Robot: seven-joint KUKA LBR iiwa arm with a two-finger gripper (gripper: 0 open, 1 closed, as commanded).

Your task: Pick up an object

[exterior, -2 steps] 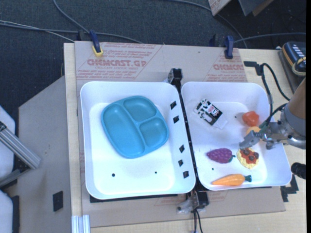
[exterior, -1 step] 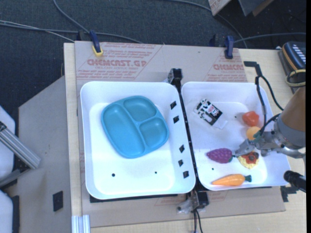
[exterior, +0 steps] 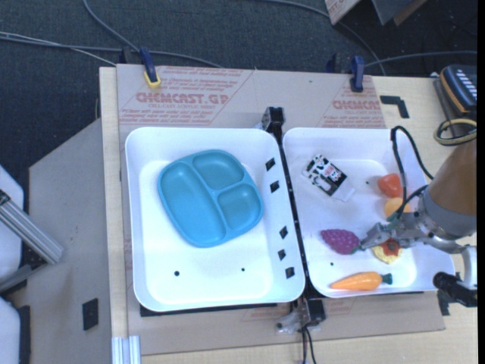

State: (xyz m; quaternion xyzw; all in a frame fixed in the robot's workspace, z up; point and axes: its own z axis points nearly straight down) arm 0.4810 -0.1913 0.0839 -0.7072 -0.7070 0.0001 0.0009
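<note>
White bins, two of them, side by side on the bench. Using the right bin (exterior: 345, 144) as landmark for everything below.

Left bin (exterior: 151, 279) sits just left of it, rims touching along the centre divider. It holds a blue three-compartment plate (exterior: 210, 196), lying flat, towards the far-left part of that bin.

Arm (exterior: 455, 192) enters over the right bin's right rim, grey wrist with orange section above it, angled down-left into the bin.

Gripper (exterior: 383, 239) is low over the near-right part of the right bin, fingers pointing left. Fingers look parted, with a small red-and-yellow object (exterior: 388, 250) at or just under the tips. Can't confirm it is actually between the fingers, so not calling it a grasp.

Other contents of the right bin:
- Orange carrot (exterior: 359, 281) with green end, lying along the near wall, just below the gripper.
- Purple grape bunch (exterior: 340, 240), centre-near area, just left of the fingertips, close to touching.
- Black-and-white printed packet (exterior: 327, 176), far-centre, tilted, well apart from the gripper.
- Orange-red fruit (exterior: 390, 185), far-right area, beside the arm; a small yellow-orange piece (exterior: 393, 206) just below it, partly hidden by the wrist.

Black cable (exterior: 405, 146) loops over the right bin's far-right corner towards the arm.
</note>
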